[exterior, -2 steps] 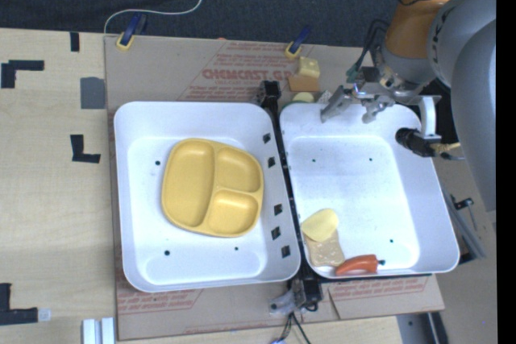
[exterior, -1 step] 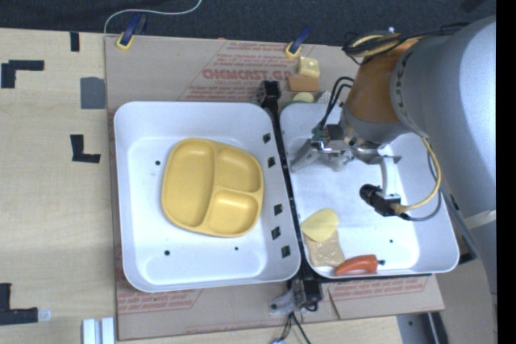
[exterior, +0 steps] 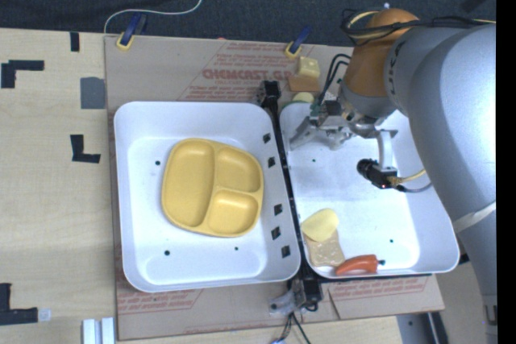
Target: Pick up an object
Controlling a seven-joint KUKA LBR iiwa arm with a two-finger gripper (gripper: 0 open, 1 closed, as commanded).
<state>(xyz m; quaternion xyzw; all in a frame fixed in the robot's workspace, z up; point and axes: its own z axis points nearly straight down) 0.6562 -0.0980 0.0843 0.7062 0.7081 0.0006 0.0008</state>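
Pale yellow chip-shaped piece (exterior: pixel 320 223), tan slab (exterior: pixel 326 252) and orange-red carrot-like toy (exterior: pixel 357 263) clustered at the near corner of the right bin (exterior: pixel 403 221); yellow divided plate (exterior: pixel 213 187) in the left bin (exterior: pixel 137 197). Best approached from straight above one piece, clear of the bin wall. Grey arm (exterior: pixel 439 93) bent over the right bin's far edge, tool (exterior: pixel 322 129) low there, well apart from the pieces, grip state impossible to tell.

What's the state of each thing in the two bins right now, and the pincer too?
Yellow divided plate: lying flat, right way up, in the left bin, compartments bare.
Pale yellow piece: lying in the right bin near the divider, untouched.
Tan piece: flat beside the pale yellow piece.
Orange-red piece: lying on its side at the near rim.
Pincer: low at the right bin's far end, holding nothing visible.
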